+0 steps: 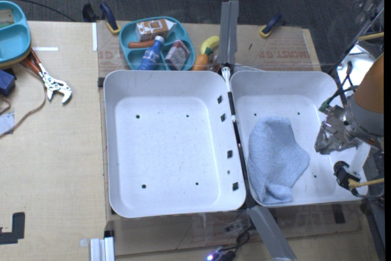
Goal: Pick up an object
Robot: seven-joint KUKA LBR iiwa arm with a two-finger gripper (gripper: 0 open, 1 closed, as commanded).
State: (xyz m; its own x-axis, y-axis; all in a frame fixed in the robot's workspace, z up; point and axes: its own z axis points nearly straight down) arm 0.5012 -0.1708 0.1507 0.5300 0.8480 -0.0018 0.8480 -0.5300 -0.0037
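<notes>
A grey cloth [276, 159] was seen lying crumpled on the floor of the right bin [305, 85], unlifted, so the pick was judged not yet done. The hand [330, 137] was placed just beside the cloth's right edge, at the bin's right wall; its state could not be told. Further back, a teal tray [131, 52] rested on the tabletop [55, 162].

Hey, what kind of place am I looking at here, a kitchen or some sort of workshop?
Most likely a robotics lab bench, not a kitchen: two shallow white plastic bins sit side by side, a grey robot arm's gripper reaches over the crumpled grey cloth, and a silver adjustable wrench lies on the wooden benchtop.
</notes>
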